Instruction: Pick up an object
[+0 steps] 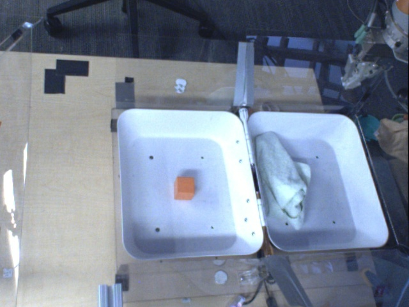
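Pale wood covered the desk [70, 190], and on it two shallow white bins sat side by side, their inner rims touching along a centre seam. At the heart of the left bin [137, 133] lay a small orange cube [184, 188], flat on the floor of the bin and well clear of every wall. It looked like the easiest thing to take: compact, square-sided and standing alone. Across the seam, the right bin [358, 139] held a crumpled white cloth [282, 179], bunched against its left wall and running lengthwise down that side. Beyond the bins, black tape marks showed on the wood at the upper left, and the legs of a dark chair base crossed the carpet above.

Up in the top right corner, beyond the far corner of the right bin, the gripper [358, 72] hung well apart from both objects; whether it was spread or pressed together could not be told from this view. No approach appeared to have begun. A clean attempt would probably call for centring over the cube, aligning with two opposite faces, and descending straight to the bin floor before closing.
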`<state>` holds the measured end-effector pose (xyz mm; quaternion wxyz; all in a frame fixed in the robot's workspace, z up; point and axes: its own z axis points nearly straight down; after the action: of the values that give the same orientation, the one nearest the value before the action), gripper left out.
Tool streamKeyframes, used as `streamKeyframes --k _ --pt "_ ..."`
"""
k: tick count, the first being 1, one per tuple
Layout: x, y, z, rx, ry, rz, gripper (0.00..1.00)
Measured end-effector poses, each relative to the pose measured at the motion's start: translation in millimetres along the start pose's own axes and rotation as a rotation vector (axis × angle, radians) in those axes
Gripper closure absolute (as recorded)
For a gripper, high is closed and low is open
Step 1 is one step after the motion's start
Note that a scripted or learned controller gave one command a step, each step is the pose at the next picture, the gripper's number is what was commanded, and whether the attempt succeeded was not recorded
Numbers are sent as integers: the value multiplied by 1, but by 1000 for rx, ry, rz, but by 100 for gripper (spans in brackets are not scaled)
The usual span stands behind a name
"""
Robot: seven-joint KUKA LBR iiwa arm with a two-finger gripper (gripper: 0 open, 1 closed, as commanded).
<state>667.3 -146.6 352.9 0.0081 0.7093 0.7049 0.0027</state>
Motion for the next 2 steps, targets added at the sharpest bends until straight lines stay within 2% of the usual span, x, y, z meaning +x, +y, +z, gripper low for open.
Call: streamKeyframes --k 1,2 --pt "1 1 -12 -4 -3 -7 100" --pt "-8 3 -46 9 4 -25 100"
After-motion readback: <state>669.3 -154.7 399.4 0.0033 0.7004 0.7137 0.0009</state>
